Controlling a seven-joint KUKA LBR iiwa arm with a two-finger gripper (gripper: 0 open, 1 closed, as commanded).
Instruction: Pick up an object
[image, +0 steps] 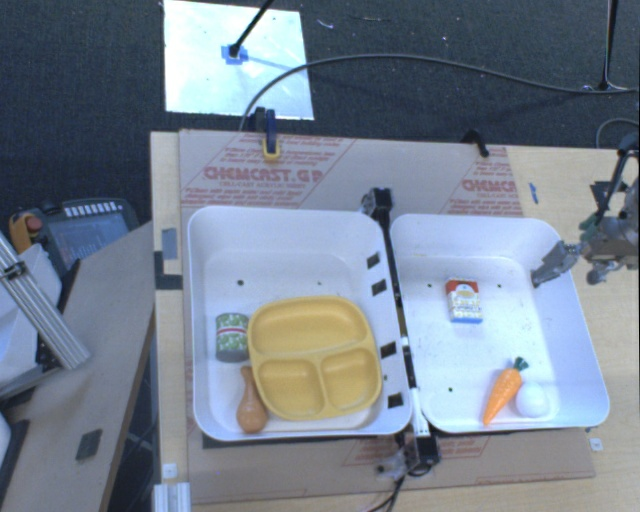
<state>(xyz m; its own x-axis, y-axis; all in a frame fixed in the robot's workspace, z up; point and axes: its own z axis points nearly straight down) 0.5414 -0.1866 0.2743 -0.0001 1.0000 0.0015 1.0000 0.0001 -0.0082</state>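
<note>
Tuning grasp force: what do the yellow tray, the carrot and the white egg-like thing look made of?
Yellow tray: probably moulded plastic, matte, uniform colour with rounded compartment ridges.
Carrot: likely a plastic toy; smooth, evenly orange, green top, though rubber or foam is possible.
White egg-like thing: smooth and slightly glossy, probably hard plastic; too small to be sure.

1. grey metal gripper (560, 262) with slim, angular finger links.
2. the wrist block behind it is dull grey, boxy and cluttered with small fittings.
3. thin dark cables rise along the wrist.
</note>
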